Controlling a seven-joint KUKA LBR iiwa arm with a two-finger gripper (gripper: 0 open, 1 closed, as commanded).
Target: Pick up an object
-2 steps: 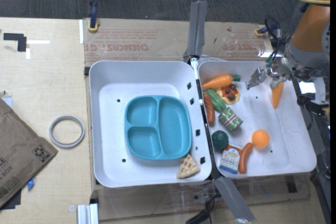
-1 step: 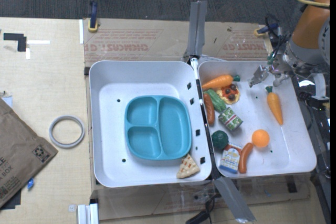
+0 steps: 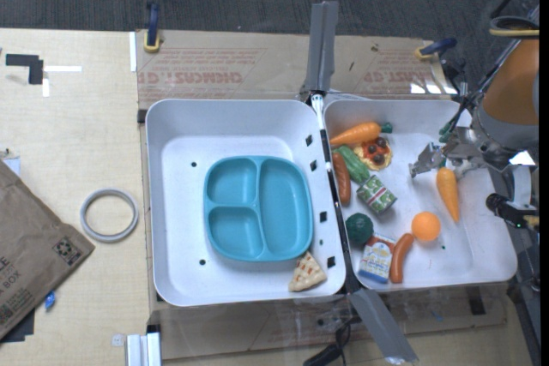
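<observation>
While the gripper point(image 3: 431, 157) hung at the right of the frame, its fingers stood open with nothing between them, just beside a carrot point(image 3: 448, 193).

My fingers point(image 3: 439, 155) hang over the right bin point(image 3: 480, 268), with a carrot point(image 3: 448, 194) just beside them toward the near rim. The orange point(image 3: 425, 225) lies nearer still. A can point(image 3: 376, 195) and sausage point(image 3: 342, 177) lie left of my fingers. The left bin point(image 3: 171, 210) holds a divided plate point(image 3: 259, 208) and a pizza slice point(image 3: 307, 273).
</observation>
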